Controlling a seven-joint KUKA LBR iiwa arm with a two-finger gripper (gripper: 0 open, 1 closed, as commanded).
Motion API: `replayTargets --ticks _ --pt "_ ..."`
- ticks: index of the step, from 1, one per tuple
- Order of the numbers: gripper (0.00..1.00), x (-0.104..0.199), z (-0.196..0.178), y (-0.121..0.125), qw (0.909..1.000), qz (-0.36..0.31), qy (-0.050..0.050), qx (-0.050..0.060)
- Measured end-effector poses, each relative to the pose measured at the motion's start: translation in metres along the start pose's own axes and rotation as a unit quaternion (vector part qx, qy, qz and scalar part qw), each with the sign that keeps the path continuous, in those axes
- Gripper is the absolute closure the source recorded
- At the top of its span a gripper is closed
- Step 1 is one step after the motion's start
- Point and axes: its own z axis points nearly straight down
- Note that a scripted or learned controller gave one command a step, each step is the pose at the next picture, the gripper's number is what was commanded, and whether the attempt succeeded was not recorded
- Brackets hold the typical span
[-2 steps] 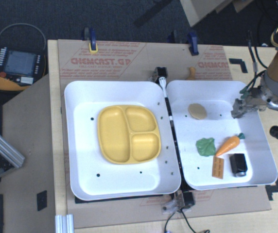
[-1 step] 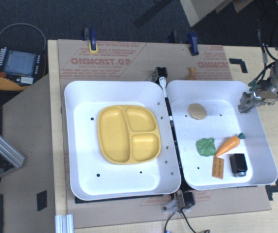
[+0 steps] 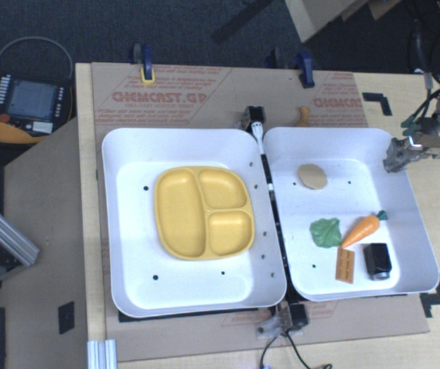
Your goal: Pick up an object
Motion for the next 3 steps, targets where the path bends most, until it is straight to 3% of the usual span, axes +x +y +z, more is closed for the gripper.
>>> replayTargets --ticks 3 --pt "1.00 0.159 0.022 -0.046 1.0000 -0.002 0.002 0.004"
